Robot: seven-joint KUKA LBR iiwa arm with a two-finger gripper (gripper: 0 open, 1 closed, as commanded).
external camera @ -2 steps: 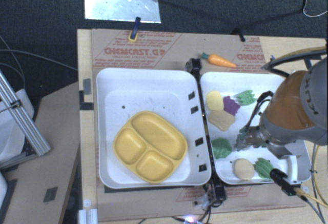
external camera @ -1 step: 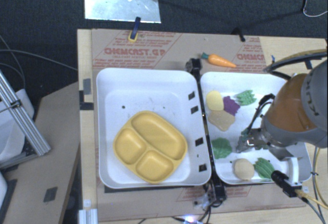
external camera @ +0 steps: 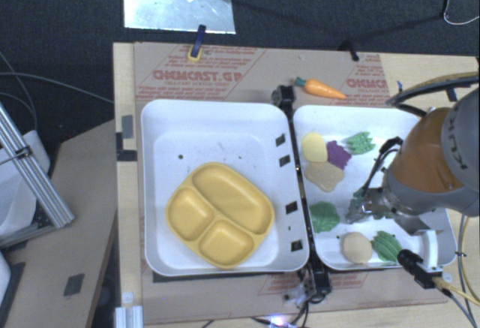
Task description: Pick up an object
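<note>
The right white bin holds several toy foods. A yellow piece, a purple bunch and a green leafy piece lie at its far side. A tan flat piece lies just below them, and a green piece rests by the left wall. At the near edge sit a beige round piece and another green piece. My gripper reaches down into the middle of this bin, just above the beige piece and right of the green piece. I see nothing clearly held in it.
The left white bin holds a yellow divided plate. A toy carrot lies on the cardboard behind the bins. The grey arm with its orange band covers the right bin's right side. A metal frame stands at the far left.
</note>
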